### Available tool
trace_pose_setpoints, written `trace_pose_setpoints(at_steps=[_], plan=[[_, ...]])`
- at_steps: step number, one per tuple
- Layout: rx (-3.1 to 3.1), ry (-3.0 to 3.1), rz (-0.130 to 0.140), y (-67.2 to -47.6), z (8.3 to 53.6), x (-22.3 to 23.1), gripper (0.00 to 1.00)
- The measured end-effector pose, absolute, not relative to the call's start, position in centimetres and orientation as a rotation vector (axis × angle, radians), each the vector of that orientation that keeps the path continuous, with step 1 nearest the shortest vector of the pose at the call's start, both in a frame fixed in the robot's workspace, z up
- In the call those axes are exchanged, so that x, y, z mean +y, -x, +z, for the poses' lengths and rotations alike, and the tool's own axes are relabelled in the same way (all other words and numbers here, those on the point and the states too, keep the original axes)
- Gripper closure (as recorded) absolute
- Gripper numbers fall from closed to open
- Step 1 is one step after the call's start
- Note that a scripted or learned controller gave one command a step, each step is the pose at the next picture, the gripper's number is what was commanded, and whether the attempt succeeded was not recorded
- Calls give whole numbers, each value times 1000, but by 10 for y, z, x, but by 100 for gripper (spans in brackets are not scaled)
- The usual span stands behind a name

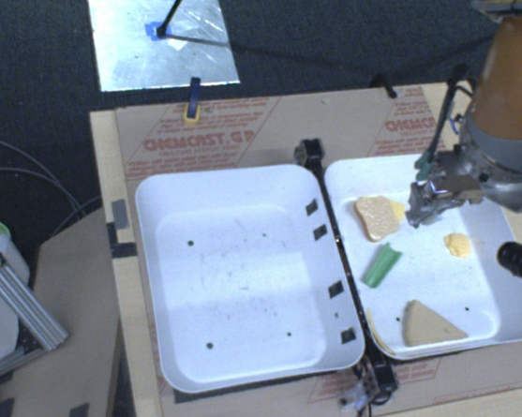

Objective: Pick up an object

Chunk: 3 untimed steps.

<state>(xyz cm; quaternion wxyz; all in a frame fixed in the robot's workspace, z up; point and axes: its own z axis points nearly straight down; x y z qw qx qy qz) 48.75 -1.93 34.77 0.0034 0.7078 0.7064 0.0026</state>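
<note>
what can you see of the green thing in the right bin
The green object is a small, elongated block, bright green and plastic-looking. It lies flat and tilted diagonally on the floor of the right bin, near the bin's left side. A toast-like piece sits just above it in the view and a tan wedge below it; it appears to touch neither. The gripper is up and to its right, apart from it.

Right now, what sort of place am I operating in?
Probably a robotics lab test bench: two white bins clamped side by side on a labelled board, toy food such as a bread slice, and loose cables on dark carpet.
</note>
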Motion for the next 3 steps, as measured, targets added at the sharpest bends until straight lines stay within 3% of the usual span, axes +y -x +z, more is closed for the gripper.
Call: trace_pose_setpoints(at_steps=[1,2,3], plan=[[2233,-2209,7,-493,356,51,100],[2225,-2213,7,-487,378,50,100],[2235,-2207,9,-486,400,135,100]])
